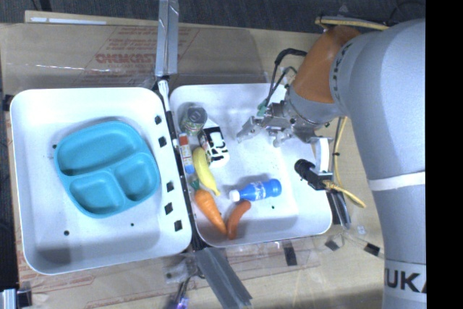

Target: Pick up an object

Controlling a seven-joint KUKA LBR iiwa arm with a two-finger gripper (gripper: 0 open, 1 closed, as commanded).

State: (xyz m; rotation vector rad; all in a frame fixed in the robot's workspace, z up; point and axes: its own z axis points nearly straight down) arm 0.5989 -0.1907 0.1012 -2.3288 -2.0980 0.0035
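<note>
Two white bins sit on the table. Over the right bin, the hand hangs open, gripping nothing; a bottle lies below it.

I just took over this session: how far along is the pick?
Done: the arm has reached over the right bin, with the gripper above bare floor in its upper part. In hand: nothing shows between its fingers. Left: choosing and grasping an item; the bottle, carrot, banana and can all lie in the bin. The blue tray sits in the left bin.
</note>
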